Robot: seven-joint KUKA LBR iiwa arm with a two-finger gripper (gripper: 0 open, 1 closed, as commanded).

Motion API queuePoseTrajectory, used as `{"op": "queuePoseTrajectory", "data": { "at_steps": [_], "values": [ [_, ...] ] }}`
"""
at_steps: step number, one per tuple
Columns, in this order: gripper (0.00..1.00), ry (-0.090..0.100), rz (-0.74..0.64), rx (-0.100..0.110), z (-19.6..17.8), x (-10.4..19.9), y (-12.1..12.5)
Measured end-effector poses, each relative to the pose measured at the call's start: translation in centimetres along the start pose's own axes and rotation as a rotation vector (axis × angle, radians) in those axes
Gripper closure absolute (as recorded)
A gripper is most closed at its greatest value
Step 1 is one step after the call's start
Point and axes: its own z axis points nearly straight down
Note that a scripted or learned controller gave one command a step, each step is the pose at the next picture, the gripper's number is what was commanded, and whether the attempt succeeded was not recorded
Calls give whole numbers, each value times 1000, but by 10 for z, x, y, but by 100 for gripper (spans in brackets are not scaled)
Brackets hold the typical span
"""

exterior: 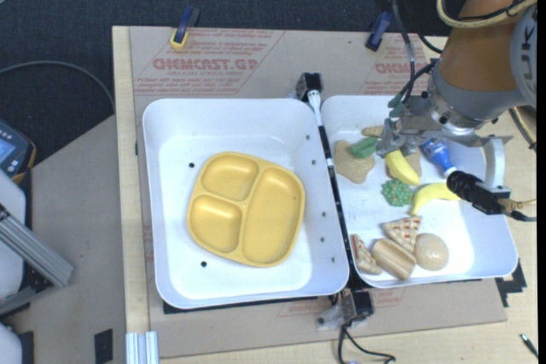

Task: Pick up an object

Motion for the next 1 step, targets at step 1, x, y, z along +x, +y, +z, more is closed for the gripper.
{"op": "queuePoseTrajectory", "data": {
  "at_steps": [1],
  "values": [
    [100,1,-1,0,-1,60,14]
  ]
}}
